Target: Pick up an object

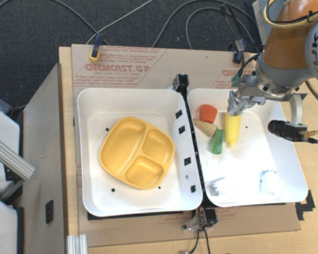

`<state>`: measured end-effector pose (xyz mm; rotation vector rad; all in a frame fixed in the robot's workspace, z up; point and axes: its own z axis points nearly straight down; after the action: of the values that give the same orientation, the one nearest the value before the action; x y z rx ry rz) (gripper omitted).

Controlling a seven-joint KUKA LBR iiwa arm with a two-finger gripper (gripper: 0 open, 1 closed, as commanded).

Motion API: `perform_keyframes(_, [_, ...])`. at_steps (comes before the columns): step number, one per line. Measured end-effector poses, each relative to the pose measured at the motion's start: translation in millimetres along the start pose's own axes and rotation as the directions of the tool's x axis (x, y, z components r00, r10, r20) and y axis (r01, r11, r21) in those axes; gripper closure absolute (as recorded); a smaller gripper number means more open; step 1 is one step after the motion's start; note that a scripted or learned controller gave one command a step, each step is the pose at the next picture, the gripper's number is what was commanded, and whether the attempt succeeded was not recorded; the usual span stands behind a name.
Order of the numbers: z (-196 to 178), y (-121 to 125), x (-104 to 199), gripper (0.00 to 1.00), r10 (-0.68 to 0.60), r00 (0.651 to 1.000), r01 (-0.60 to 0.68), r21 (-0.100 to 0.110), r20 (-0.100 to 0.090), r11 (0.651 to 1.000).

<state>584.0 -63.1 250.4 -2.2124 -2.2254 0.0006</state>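
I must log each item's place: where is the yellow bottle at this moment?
In the camera view, the yellow bottle lies in the right bin, near its upper middle, directly below the gripper, with the green object at its left.

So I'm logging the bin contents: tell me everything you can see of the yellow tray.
The yellow tray lies flat in the left bin, turned at a slant to the bin's sides. It looks like glossy plastic, rounded at the corners, with a raised rim and three compartments: one large on the left, two smaller on the right. It holds nothing, and touches only the bin floor.
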Motion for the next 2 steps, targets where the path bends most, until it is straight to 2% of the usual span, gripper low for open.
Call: perform_keyframes(2, [10, -10, 100, 1.0, 0.0, 1.0, 0.0, 0.002, -0.001, 1.0])
